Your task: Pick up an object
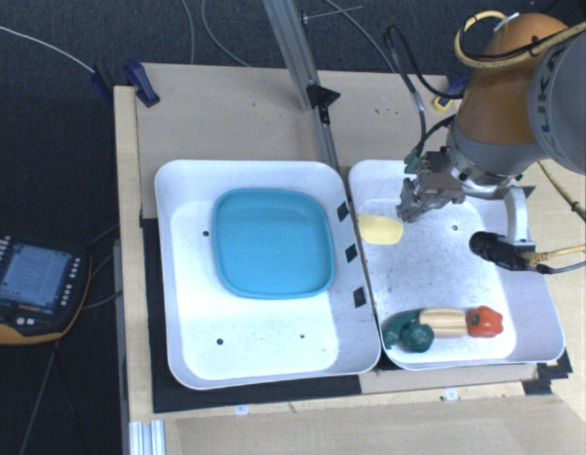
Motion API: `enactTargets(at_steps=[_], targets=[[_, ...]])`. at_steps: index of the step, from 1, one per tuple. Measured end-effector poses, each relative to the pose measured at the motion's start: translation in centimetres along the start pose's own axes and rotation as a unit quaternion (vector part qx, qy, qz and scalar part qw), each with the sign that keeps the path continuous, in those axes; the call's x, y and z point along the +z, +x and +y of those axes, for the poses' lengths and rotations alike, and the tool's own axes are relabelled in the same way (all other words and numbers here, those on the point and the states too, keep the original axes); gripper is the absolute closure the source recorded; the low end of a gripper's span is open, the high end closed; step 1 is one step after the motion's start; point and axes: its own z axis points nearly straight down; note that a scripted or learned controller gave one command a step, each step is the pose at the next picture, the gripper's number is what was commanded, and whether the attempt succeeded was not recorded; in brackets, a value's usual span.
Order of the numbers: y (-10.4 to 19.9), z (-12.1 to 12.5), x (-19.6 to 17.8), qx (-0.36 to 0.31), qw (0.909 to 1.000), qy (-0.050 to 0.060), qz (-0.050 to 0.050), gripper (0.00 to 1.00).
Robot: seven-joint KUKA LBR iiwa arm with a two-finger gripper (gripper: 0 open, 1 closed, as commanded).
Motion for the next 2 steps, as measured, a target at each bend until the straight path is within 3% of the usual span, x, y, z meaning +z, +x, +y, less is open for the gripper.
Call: enactTargets(at_steps=[2], targets=[[10.9,1.1,-2.0,0.000,1.0000,-0.001,0.000,1.00]])
